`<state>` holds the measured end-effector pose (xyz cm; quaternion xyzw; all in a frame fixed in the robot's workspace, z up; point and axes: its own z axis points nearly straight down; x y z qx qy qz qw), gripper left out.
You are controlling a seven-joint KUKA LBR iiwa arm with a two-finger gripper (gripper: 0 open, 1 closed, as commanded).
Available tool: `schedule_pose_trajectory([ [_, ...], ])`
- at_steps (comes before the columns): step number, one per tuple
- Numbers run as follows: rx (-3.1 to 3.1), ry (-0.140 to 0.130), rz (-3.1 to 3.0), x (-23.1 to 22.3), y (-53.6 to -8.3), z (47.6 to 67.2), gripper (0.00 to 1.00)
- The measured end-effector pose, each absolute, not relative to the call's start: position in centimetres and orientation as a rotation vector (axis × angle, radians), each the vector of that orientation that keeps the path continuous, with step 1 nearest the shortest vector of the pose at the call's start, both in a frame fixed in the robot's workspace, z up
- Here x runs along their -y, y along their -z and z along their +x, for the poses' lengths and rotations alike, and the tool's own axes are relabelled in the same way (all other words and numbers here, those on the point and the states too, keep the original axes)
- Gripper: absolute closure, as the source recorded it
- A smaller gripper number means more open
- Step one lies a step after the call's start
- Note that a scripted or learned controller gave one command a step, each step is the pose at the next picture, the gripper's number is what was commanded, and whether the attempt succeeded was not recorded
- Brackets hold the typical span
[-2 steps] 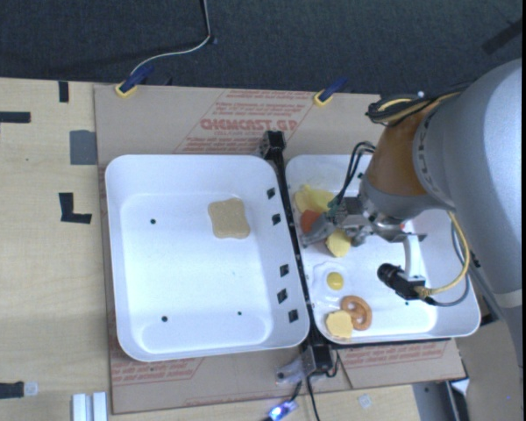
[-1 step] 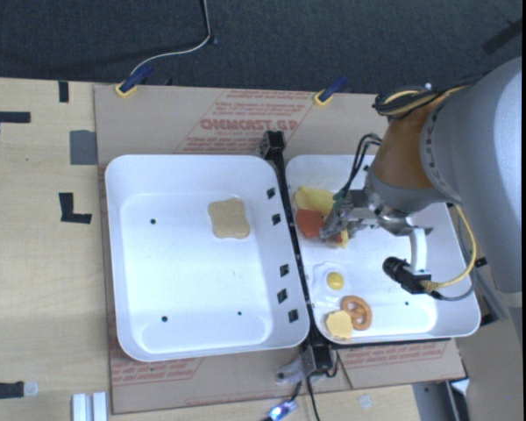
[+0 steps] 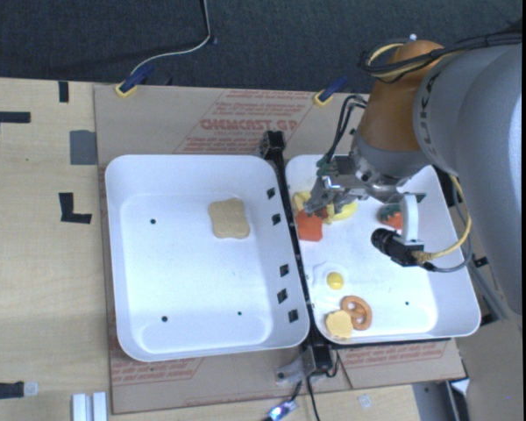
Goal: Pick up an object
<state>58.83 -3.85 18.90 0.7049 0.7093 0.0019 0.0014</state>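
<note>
Camera view: the end effector [image 3: 331,196] hangs over a small orange plastic block [image 3: 309,226] at the right bin's [image 3: 447,314] left wall; its finger spread cannot be told. The block looks light, stiff, best pinched across flat sides.

The grey arm [image 3: 478,139] reaches in from the right and fills the upper right corner. Its orange band [image 3: 399,103] sits just above the wrist, which bends downward toward the bench. The gripper [image 3: 331,198] hangs low at the end of the wrist, pointing down and slightly left. A cable loops along the wrist's side.
</note>
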Motion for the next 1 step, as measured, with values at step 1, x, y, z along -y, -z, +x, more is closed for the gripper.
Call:
schedule_pose_trajectory([
  [1, -2.227, -0.001, 2.215, -1.15, -18.38, 62.72, 1.0],
])
